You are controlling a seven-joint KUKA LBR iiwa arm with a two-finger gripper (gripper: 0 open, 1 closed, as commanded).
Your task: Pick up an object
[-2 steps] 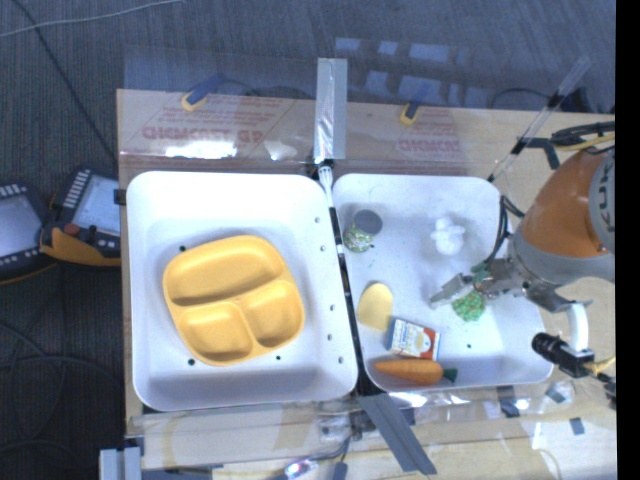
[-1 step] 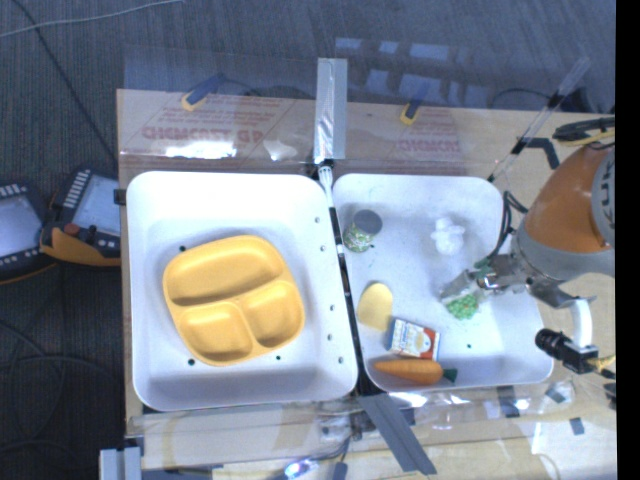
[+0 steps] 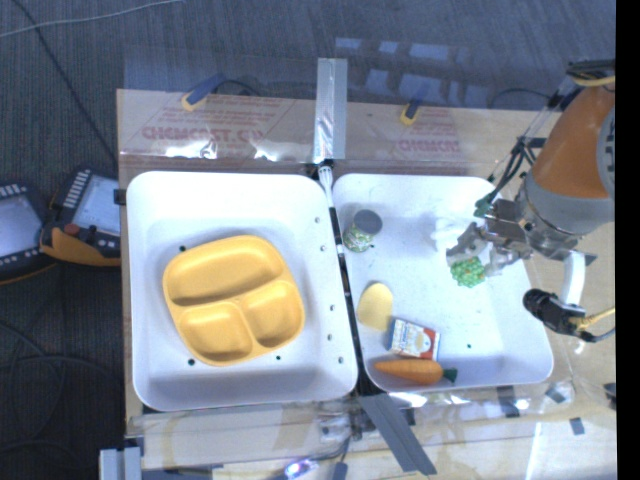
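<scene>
Bench (image 3: 150,118) carries two bins side by side | left bin (image 3: 150,208): divided tray (image 3: 233,296) | right bin (image 3: 520,353): can (image 3: 362,230) at rear left, small carton (image 3: 412,339) and carrot (image 3: 408,371) at front, broccoli (image 3: 467,268) toward the right

Two white bins (image 3: 140,368) were seen on a tan bench (image 3: 270,118) printed with faded red lettering. A yellow divided tray (image 3: 232,296) was shown in the left bin. In the right bin, a green broccoli piece (image 3: 467,271), an orange carrot (image 3: 406,371) with a dark green tip, a pale yellow slice (image 3: 375,305), a red, white and blue carton (image 3: 413,339) and a grey round lid (image 3: 367,222) were observed. The arm (image 3: 572,158) was coloured orange and grey.
</scene>
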